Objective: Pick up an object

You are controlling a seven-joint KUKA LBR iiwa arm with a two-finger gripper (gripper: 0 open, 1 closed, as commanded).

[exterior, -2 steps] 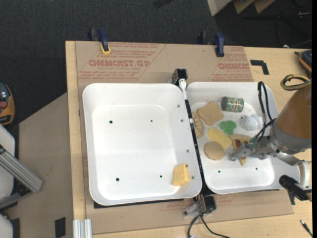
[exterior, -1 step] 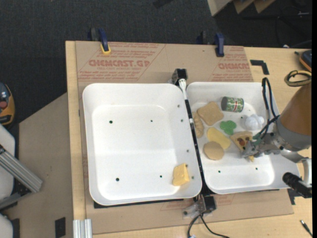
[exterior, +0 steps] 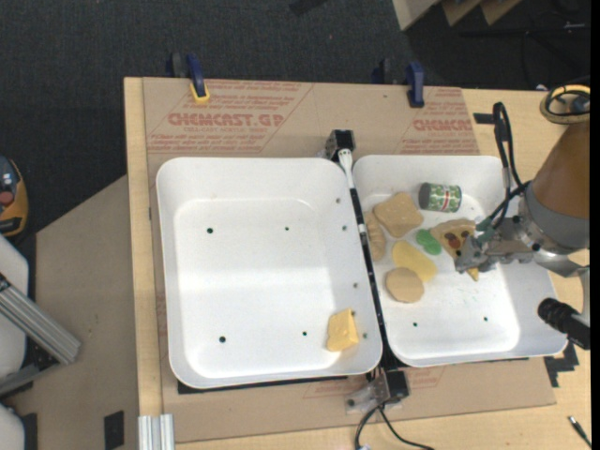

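Observation:
My gripper [exterior: 469, 260] hangs low over the right bin [exterior: 469, 340], at its right-centre, beside a brown pretzel-like piece [exterior: 454, 233]. Left of it in that bin lie a small green piece [exterior: 429, 243], a yellow piece [exterior: 413, 260], a round tan disc [exterior: 406, 285], a tan bread-like slab [exterior: 397, 216] and a green-and-white can [exterior: 439, 196] on its side. A small yellow bit shows at the fingertips, but whether it is held is unclear. A yellow cheese wedge [exterior: 341, 331] rests in the left bin [exterior: 244, 279] near its front right corner.
The arm's grey body with its orange band [exterior: 562, 181] reaches in from the right over the bin's right rim. A black divider clip [exterior: 339, 144] sits between the bins at the back. Blue clamps [exterior: 413, 82] hold the cardboard-covered bench at the rear.

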